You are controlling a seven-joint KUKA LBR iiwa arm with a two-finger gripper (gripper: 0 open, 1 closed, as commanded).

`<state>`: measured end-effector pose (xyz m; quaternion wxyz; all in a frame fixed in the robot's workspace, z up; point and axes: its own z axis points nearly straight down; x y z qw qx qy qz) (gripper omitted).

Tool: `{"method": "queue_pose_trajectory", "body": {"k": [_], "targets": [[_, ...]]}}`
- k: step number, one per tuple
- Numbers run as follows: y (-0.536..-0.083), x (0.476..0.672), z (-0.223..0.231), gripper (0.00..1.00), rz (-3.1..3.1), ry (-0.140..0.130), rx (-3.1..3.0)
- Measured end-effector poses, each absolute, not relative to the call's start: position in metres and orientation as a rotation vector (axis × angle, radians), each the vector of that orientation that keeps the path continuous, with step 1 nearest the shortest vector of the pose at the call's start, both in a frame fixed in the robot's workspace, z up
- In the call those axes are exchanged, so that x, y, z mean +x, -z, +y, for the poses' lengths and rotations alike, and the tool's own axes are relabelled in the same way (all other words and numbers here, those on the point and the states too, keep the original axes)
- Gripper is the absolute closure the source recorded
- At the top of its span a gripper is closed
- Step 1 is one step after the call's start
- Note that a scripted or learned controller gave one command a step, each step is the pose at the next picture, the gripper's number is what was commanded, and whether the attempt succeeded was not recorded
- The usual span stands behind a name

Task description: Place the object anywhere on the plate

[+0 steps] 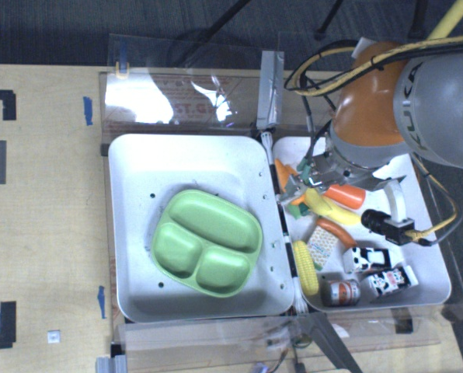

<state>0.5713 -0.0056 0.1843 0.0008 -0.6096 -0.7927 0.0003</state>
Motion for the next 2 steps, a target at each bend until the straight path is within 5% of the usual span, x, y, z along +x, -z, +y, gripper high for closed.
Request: {"method": "queue_pose_trajectory", "body": {"k": [1,2], "targets": [[-0.1987,0.5210,0.0584,1.00,-2.573,-0.002,-1.798],[-0.1989,0.5212,0.0579,0.00,-2.573,-0.001,-1.799]]}}
